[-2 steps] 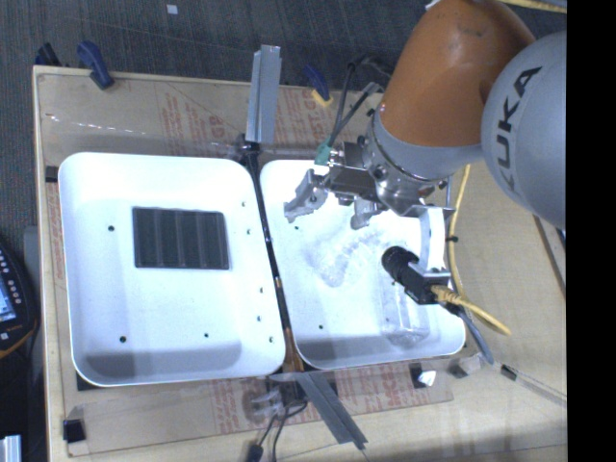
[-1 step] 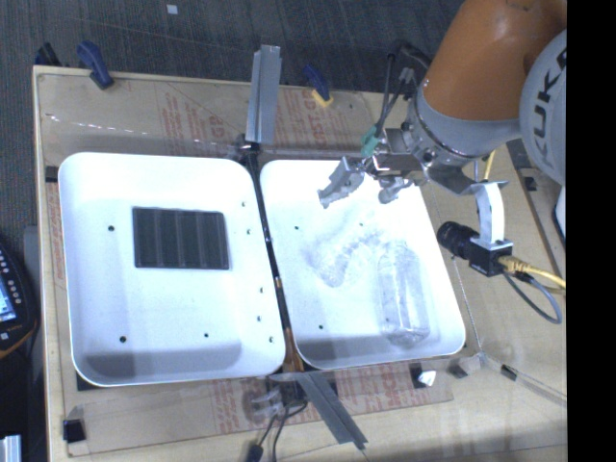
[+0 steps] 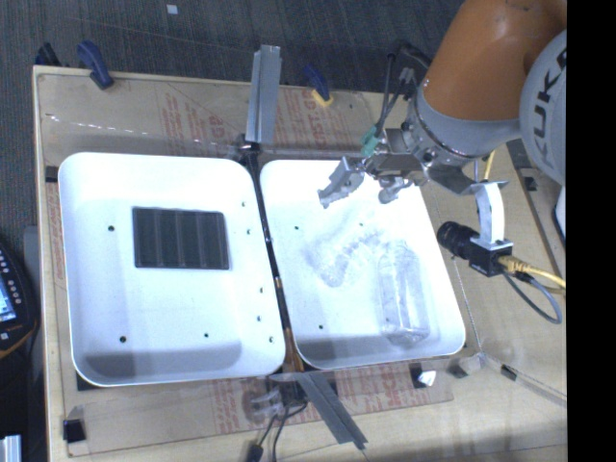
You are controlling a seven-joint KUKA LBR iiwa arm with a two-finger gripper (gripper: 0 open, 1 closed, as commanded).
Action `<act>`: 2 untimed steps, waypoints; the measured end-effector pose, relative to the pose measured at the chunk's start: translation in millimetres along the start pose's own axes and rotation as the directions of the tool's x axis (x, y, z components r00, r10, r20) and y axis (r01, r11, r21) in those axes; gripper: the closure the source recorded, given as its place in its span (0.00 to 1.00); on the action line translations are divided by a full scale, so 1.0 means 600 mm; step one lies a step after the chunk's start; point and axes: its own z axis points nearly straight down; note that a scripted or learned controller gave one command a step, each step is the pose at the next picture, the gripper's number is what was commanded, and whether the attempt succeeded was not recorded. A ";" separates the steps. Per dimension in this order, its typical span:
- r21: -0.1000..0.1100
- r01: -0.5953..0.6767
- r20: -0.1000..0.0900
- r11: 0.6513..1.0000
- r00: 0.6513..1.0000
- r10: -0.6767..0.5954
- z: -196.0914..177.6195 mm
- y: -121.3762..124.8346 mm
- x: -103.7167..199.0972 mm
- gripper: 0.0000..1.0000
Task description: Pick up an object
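Open fingers [image 3: 364,190] above clear bottle [image 3: 402,294].

Grey arm [image 3: 539,75] with orange band, metal two-finger gripper [image 3: 361,189]

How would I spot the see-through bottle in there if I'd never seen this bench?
Look at the right bin of the two white ones. Near its front right corner lies a clear bottle, lengthwise, below the gripper. Beside it to the left lies crumpled clear plastic, which is shapeless, while the bottle is a smooth cylinder.
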 end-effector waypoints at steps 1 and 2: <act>0.008 -0.112 -0.001 0.994 0.994 0.112 0.296 -0.058 -0.043 0.00; 0.003 -0.236 -0.001 0.972 0.972 0.236 0.191 -0.013 -0.137 0.00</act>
